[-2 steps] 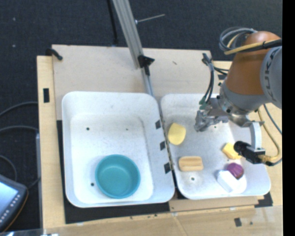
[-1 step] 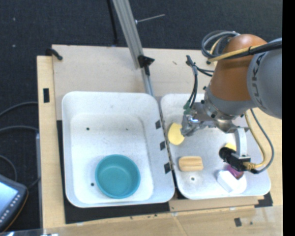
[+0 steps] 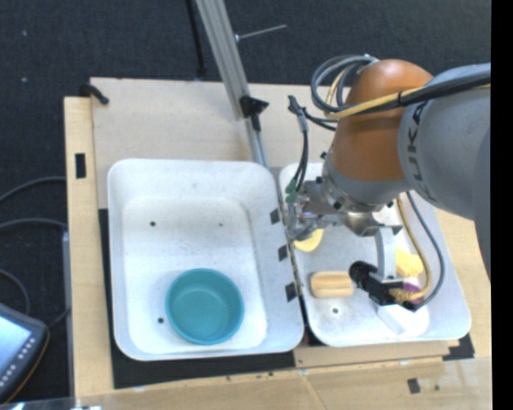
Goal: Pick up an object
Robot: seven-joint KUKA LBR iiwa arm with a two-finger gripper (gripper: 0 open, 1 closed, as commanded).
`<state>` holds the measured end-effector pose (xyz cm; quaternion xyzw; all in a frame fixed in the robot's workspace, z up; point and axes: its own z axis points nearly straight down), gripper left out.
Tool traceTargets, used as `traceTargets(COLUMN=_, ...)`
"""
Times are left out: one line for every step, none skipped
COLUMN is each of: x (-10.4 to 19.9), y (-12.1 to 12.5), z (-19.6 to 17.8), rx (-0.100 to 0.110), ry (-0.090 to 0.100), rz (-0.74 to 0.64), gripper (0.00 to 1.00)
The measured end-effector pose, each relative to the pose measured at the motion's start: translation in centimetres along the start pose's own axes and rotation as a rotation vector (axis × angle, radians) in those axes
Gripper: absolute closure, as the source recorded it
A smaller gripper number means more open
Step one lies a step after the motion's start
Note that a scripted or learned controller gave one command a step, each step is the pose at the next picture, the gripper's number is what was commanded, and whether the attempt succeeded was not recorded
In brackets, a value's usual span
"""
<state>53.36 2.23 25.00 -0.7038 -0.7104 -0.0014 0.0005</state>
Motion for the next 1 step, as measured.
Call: traceTargets(x=5.75, y=-0.75, z=-0.26, rx=-0.001, ry=0.000, rz=0.000, gripper=1.00)
